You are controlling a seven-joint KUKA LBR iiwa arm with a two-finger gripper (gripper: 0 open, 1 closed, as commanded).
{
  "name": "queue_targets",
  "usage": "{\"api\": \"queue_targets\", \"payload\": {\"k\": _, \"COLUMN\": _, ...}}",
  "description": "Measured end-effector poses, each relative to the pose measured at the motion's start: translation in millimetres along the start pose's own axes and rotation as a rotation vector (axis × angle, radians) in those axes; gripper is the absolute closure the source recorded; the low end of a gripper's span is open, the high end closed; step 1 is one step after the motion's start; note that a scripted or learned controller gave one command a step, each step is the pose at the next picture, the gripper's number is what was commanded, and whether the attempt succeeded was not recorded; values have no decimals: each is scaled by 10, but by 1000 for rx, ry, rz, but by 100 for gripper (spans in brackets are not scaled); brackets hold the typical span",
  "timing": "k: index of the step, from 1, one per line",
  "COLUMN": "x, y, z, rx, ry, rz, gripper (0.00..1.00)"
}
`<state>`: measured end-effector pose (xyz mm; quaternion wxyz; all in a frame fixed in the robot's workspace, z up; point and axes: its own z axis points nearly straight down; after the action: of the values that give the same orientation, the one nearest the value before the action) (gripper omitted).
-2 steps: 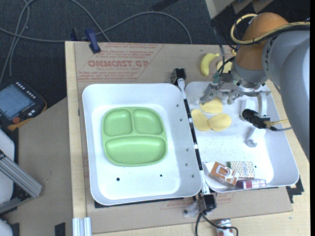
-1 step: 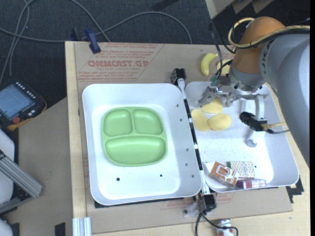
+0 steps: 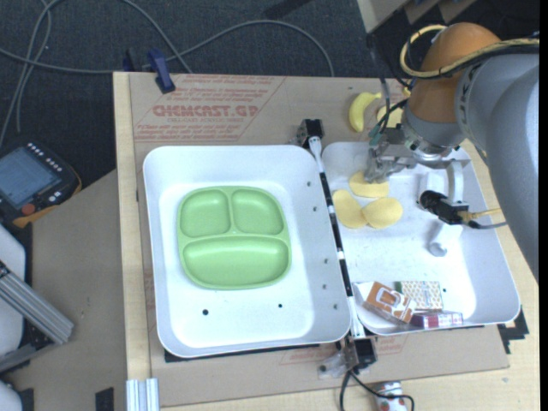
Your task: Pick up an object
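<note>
Three pale yellow pieces lie together at the near-left of the right bin (image 3: 479, 272): a flat one (image 3: 370, 188), a rounder one (image 3: 384, 214) and a third (image 3: 347, 205) by the bin's left wall. My gripper (image 3: 376, 173) hangs from the right, straight over the flat yellow piece, its tip at or just above that piece's top edge. Nothing shows between its tips. The grey arm with its orange band (image 3: 445, 67) covers the bin's back right corner.
The left bin (image 3: 163, 255) holds a green divided plate (image 3: 233, 236). A small grey item (image 3: 437, 248) lies mid-bin on the right. Printed packets (image 3: 402, 301) sit at the right bin's front edge. A yellow banana-like thing (image 3: 363, 110) lies on the bench behind the right bin.
</note>
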<state>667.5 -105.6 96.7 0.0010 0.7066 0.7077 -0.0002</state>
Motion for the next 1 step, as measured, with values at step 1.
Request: {"api": "queue_targets", "payload": {"k": 1, "x": 0, "y": -1, "z": 2, "rx": 1, "ry": 0, "rz": 0, "gripper": 0}}
